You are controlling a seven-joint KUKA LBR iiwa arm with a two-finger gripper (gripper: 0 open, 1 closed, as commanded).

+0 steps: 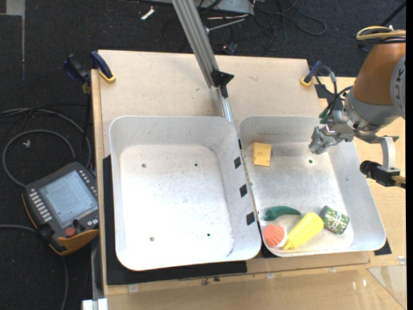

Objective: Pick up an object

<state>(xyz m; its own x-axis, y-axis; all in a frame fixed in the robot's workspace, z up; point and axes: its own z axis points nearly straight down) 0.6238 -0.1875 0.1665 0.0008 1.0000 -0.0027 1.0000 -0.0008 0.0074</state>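
The right bin (352, 186) holds several small objects. A yellow sponge block (262, 154) lies near its back left corner. Along the front edge lie a green curved piece (281, 212), a red-orange ball (275, 236), a yellow bottle-shaped toy (304, 230) and a green-and-white can (335, 219). My gripper (320, 141) hangs over the back right part of this bin, pointing down, well apart from every object. Nothing shows between its fingers.
The left bin (132, 134) sits beside the right one, sharing a middle wall with black clips. A slanted metal rail (197, 34) comes down to the bins' back edge. Clamps mark the bench's back corners. A teach pendant (61, 205) lies off the bench at left.
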